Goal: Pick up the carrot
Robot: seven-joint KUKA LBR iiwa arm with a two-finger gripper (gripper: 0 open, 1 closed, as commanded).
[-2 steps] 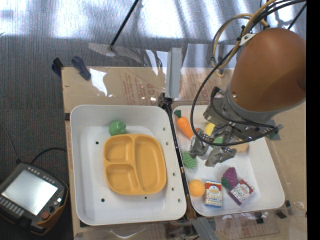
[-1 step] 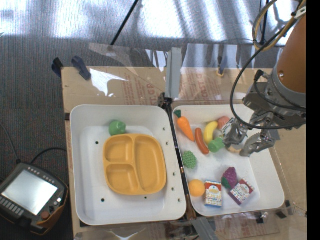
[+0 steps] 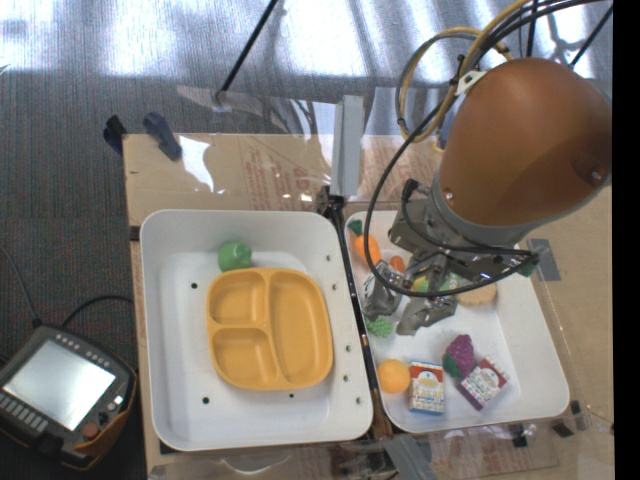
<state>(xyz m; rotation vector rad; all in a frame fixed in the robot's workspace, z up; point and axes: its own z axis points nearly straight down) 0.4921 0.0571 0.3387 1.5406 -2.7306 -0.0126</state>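
Camera view: nearest in the right bin point(image 3: 545, 368), two small cartons point(image 3: 428, 386), a purple grape cluster point(image 3: 459, 353) and an orange ball point(image 3: 393, 376) are lying along the front. Just behind them the tool point(image 3: 408, 306) is hanging low over the bin; whether it is open or closed I cannot tell. Beyond it, at the bin's far left corner, the carrot point(image 3: 368, 248) is lying, partly hidden by the arm. Judged a toy: light, stiff, smooth and apt to slip. Taking it across the thick orange body, not the green top, looks soundest.
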